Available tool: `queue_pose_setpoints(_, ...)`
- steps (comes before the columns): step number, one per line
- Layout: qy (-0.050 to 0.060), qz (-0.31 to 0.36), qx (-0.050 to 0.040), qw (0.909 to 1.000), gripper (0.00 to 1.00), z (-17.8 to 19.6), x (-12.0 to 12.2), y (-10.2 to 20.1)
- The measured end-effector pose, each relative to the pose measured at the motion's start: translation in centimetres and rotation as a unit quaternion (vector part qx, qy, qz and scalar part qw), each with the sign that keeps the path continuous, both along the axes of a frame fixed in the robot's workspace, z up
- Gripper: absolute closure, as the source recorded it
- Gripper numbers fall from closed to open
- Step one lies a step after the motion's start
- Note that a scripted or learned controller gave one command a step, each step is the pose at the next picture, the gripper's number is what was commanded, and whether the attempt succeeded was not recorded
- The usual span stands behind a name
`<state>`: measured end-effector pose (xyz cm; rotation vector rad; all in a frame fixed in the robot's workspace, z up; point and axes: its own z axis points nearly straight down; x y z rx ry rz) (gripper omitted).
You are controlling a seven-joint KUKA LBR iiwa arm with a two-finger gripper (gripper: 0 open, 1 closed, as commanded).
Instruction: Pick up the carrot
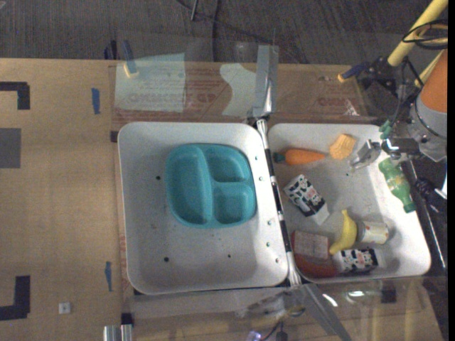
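Overhead, hung above the right bin's (419, 261) far right corner: gripper (364, 156), fingertips blurred, so grip state impossible to tell, nothing seen between them. Arm (435, 101) cut off at the right edge. Left of the gripper, near but apart: yellow wedge (342, 145), then carrot (302, 157) lying flat along the far wall. Nearer: cow-print carton (306, 195), banana (345, 231), small jar (372, 231), green bottle (396, 183) partly hidden. Left bin (142, 212) held teal tray (210, 185).
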<state>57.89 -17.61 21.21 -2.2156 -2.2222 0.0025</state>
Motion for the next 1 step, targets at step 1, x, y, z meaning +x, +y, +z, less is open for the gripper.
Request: queue_pose_setpoints(1, 0.001, -0.025, 0.0002, 0.9997, 0.0, -6.12, 3.6, 1.36)
